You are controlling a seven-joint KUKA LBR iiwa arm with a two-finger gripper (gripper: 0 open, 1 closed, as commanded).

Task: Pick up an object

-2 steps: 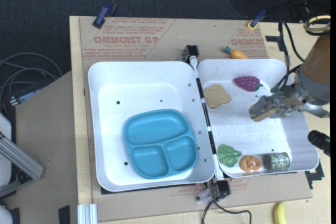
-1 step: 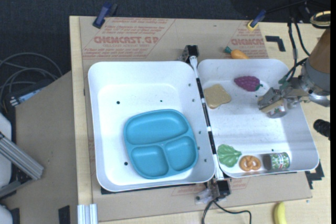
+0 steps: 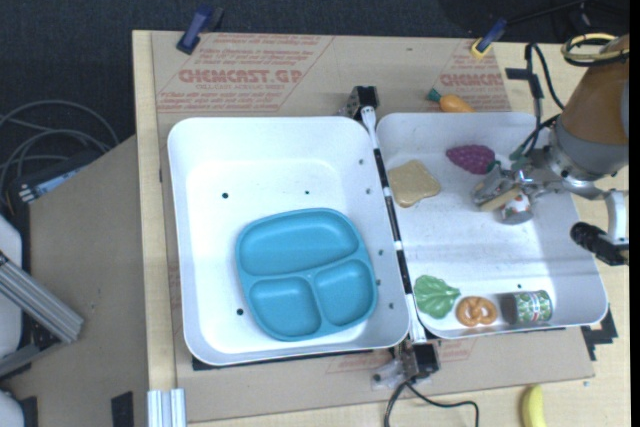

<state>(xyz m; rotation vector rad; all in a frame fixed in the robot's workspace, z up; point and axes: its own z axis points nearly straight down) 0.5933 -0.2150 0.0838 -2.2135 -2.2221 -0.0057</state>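
Metallic end effector (image 3: 503,191) hides a small object (image 3: 517,207) beneath; whether it grips, I cannot tell.

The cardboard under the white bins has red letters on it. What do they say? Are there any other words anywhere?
"CHEMCAST GP": big red print on the cardboard sheet, behind the left bin.
The same red print shows again behind the right bin, but the arm cuts it off.
The small red lines around both prints are too blurred to read.
The label on the green can is too small to read.
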